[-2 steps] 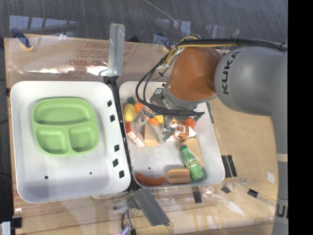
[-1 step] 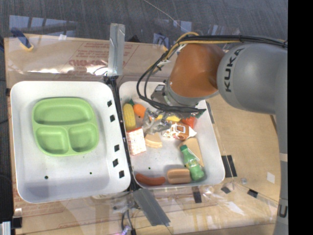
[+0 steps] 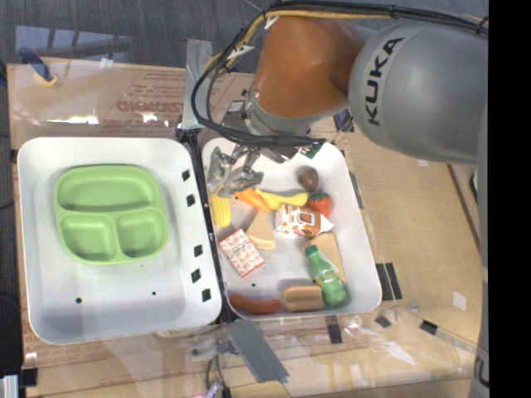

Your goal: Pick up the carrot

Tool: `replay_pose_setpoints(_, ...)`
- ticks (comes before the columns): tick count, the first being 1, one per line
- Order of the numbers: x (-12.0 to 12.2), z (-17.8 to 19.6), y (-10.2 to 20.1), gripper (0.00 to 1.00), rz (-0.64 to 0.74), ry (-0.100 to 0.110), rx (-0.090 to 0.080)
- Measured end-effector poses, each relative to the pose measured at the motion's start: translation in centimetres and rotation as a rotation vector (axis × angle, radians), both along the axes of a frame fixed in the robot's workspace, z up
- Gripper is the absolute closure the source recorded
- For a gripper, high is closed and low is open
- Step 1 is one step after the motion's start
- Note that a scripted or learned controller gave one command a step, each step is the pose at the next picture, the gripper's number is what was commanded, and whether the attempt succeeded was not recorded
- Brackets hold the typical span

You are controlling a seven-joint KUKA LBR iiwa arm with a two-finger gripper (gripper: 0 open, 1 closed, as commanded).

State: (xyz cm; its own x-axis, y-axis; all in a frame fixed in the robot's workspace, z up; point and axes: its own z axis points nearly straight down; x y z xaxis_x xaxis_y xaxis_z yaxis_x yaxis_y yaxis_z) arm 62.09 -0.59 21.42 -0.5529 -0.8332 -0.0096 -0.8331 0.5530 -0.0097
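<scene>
Gripper (image 3: 234,171) sits low in the upper-left corner of the right bin (image 3: 358,222); can't tell from this angle how its metal parts are set, they blur together. Carrot (image 3: 251,197) lies just below-right of it, orange, touching or nearly touching the gripper tip, with a yellow banana (image 3: 282,198) against its right side and a corn cob (image 3: 221,209) just to its left. Clutter around: brown round item (image 3: 309,177), red strawberry-like piece (image 3: 320,205), small milk carton (image 3: 295,220), cheese wedge (image 3: 262,232), red patterned box (image 3: 241,252), green bottle (image 3: 324,275), hot dog bun (image 3: 302,297), sausage (image 3: 255,305). One of each. Arm's orange band (image 3: 303,60) hides the bin's top edge. Left bin (image 3: 33,222) holds one green three-compartment tray (image 3: 109,212).
</scene>
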Motion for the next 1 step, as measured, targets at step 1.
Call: replay_pose_setpoints(1,-5.69,-2.36,-6.73,1.00,0.521,0.016,-0.004)
